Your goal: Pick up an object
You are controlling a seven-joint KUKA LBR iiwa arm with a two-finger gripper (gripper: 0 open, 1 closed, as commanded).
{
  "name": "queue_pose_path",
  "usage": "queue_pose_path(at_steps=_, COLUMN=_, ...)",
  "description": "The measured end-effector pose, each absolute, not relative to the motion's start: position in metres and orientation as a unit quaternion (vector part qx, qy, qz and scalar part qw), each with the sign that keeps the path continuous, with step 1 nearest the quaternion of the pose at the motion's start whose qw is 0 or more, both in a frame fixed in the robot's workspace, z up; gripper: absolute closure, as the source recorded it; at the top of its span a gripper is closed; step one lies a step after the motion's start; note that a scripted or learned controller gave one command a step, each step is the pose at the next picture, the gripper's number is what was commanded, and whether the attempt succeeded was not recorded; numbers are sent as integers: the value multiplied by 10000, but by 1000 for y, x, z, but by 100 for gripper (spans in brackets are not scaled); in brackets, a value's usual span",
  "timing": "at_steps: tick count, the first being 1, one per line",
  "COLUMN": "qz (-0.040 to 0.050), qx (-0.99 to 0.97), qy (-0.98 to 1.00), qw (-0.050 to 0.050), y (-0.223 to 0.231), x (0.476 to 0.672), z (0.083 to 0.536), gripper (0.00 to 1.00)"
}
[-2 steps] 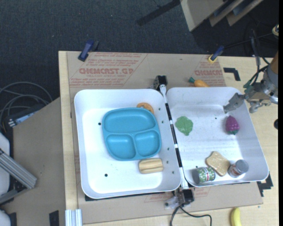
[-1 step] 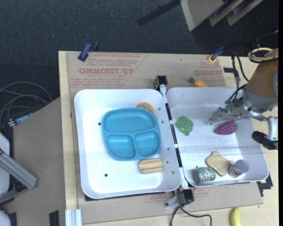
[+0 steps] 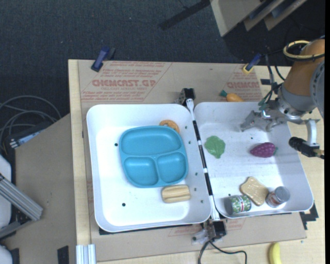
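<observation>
My gripper, spread and gripping nothing, hovers over the right white bin; next I descend onto the purple grape bunch.

Dark blue-grey carpet floor across top and left of frame. Light wooden counter at centre, covered by brown cardboard sheet printed with red lettering. Blue clamp at cardboard's upper left corner, another blue clamp near upper right. Grey cables coiled on floor at left. Silver aluminium rail at lower left. Beige box-like furniture at top right. Light even, soft shadows.
</observation>
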State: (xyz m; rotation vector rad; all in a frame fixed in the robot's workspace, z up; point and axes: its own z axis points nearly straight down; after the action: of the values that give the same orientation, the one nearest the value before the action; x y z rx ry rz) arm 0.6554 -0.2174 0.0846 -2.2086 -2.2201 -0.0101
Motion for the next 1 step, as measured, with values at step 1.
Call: queue_pose_path(at_steps=1, qz=1, qx=-7071, qy=-7071, qw=4, y=-203, x=604, z=85, gripper=0)
